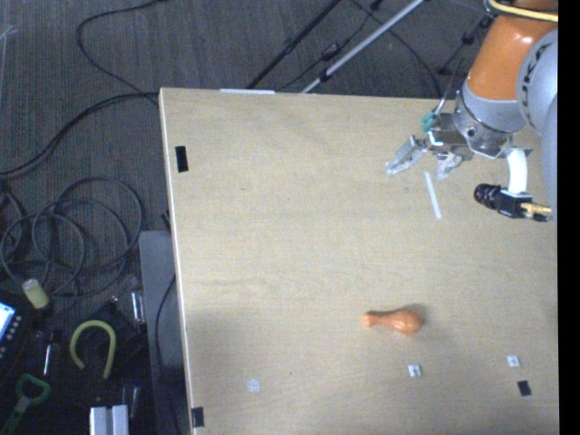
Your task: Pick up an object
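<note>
Plainly, no readable writing or brand shows anywhere on the pale wooden bench top [299, 234]; a few small black and white markers sit near its edges, too small to read. The grey arm with the orange band [507, 62] reaches in over the far right corner. Its metal two-finger gripper [419, 155] hangs with the fingers spread apart, holding nothing. A thin white stick [433, 195] lies just below it. The orange pear-shaped object [395, 320] lies toward the near edge, well apart from the gripper.
</note>
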Controlling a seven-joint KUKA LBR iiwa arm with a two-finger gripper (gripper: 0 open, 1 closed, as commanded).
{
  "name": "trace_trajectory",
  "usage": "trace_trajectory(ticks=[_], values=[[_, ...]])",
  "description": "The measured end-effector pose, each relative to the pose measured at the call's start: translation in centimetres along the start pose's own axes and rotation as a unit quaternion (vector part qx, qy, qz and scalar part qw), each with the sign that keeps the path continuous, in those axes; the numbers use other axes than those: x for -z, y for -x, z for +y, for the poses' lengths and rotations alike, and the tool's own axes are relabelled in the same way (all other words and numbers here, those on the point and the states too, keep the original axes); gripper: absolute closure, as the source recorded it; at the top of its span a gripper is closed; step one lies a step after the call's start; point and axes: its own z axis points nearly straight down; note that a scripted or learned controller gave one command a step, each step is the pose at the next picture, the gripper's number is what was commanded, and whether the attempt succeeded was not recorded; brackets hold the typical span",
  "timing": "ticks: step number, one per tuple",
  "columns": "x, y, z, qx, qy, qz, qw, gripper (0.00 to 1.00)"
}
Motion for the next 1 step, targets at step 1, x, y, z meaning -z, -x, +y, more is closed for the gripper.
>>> trace_trajectory(ticks=[1], values=[[-9.88, 4.50, 0.77, 0.126, 0.000, -0.002, 0.9921, 0.00]])
